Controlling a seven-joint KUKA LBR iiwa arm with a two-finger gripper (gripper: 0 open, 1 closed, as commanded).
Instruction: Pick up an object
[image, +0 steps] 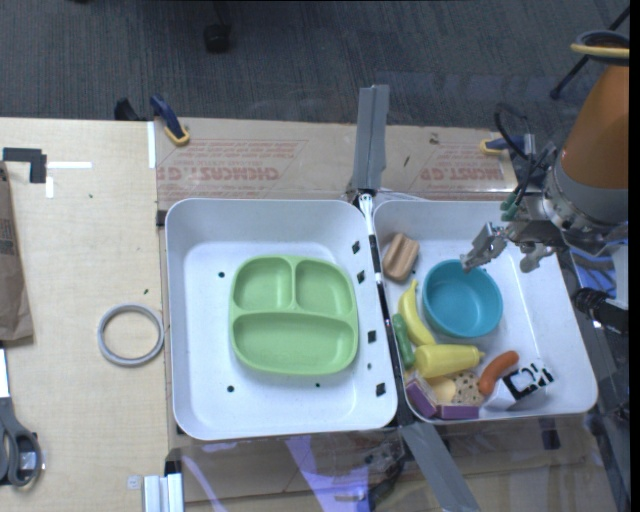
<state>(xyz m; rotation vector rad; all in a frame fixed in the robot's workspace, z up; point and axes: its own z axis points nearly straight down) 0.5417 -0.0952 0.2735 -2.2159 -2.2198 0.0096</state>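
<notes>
Over the right bin, at about two o'clock from the blue bowl, the gripper hangs with its jaws spread and nothing between them. At the bowl's seven o'clock lie a banana, yellow corn and a carrot; a green divided plate sits in the left bin

tape ring on bench | blue clamp | scissors
</notes>
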